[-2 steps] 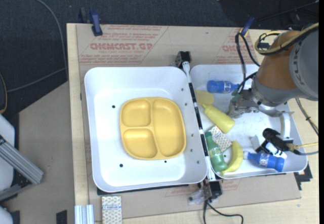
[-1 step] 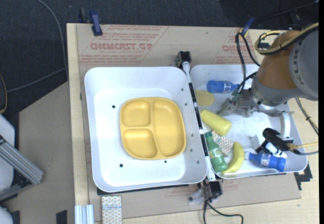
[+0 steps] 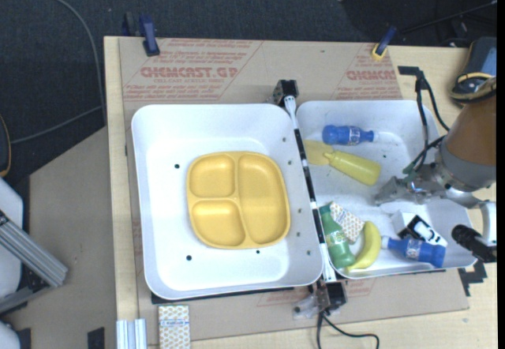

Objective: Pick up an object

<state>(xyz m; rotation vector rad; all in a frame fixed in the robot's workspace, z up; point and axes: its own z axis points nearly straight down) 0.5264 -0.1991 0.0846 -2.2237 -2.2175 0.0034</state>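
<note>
The right bin holds several objects. A blue bottle lies near its back wall, with a yellow squeeze bottle just in front of it. A green bottle, a banana and a patterned packet lie together at the front left corner. At the front right lies a blue and white bottle. My gripper hangs low over the right side of this bin, right of the yellow bottle and behind the blue and white one. I see nothing held in it.
The left bin holds a yellow divided plate. The arm's orange band rises over the right bin's right wall. Clamps stand at the bench's back edge, and a small box lies at the front.
</note>
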